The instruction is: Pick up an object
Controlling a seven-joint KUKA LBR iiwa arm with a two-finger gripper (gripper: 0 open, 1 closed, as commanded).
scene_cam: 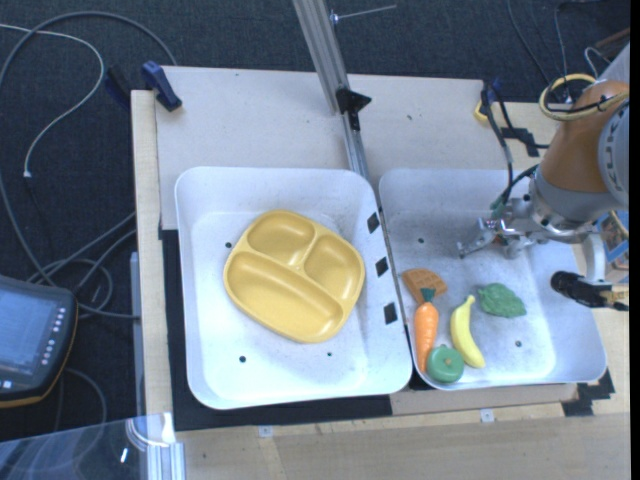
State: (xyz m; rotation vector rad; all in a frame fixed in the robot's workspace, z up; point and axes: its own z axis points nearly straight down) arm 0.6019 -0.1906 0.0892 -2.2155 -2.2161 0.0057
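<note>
End effector (497, 236) hovers over the right bin (440, 193), and from this slanted view nobody can tell how it is set; nothing shows in its grasp. Candidates sit toward the bin's front edge: a green leafy piece (501, 301) nearest, just beyond it the banana (464, 332), then carrot (426, 334), green ball (446, 365) and a brown piece (423, 282). Clustered tight, they likely make the leaf the cleanest pick, while the yellow tray (293, 274) waits well apart in the left bin (200, 193).

A yellow divided plate (294, 274) lies in the left white bin (200, 193). A blue clamp (160, 85) sits at the bench's far left corner. A metal pole (325, 43) rises between the bins. Left of the bench, black cables (60, 148) trail past a grey pendant (30, 343).
</note>
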